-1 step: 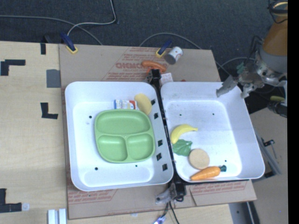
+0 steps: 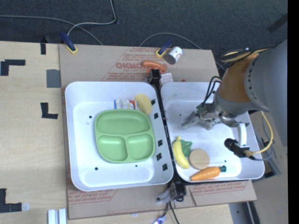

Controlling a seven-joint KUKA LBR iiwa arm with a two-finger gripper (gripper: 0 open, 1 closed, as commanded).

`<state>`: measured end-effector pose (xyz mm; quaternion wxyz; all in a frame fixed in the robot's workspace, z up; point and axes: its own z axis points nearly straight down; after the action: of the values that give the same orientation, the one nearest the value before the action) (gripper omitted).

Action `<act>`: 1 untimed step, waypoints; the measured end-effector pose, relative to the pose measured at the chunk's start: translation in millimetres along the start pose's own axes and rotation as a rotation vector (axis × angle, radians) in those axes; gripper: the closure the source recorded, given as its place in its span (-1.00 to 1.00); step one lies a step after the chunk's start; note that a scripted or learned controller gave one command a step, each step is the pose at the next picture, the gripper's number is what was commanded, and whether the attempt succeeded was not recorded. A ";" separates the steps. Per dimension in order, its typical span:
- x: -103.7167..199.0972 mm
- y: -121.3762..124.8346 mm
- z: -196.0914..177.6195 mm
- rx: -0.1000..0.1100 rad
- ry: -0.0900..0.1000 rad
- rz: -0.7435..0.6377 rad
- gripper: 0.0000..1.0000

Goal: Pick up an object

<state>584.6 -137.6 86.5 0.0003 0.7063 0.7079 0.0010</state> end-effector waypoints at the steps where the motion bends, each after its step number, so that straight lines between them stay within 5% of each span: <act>1: 42.2 -68.6 -13.1 0.004 -0.001 0.002 -1.00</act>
<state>515.8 -95.6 99.6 -0.0007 0.7071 0.7071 -0.0007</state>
